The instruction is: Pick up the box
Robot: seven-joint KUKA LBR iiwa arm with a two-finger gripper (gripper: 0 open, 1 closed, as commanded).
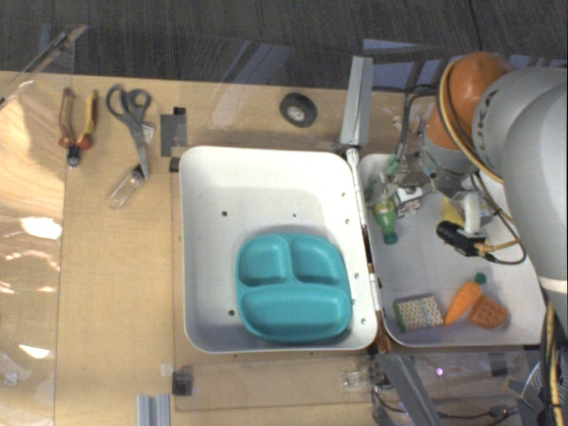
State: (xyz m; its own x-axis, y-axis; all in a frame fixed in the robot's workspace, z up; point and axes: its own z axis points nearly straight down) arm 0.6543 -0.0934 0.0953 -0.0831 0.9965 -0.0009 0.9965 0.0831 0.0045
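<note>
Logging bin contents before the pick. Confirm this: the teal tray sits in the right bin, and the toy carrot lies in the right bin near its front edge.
One part is wrong. The camera view shows the teal tray in the left bin, not the right. The rest stands: the carrot lies in the right bin near its front edge.

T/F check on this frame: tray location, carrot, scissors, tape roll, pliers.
1. The teal three-compartment plastic tray lies in the left white bin. True.
2. The orange toy carrot lies in the left bin. False: it lies in the right white bin, near its front edge.
3. The grey-handled scissors lie on the wooden bench, left of the bins. True.
4. The dark tape roll sits inside the tray. False: it sits on the bench behind the left bin.
5. The red-handled pliers lie left of the scissors. True.
</note>
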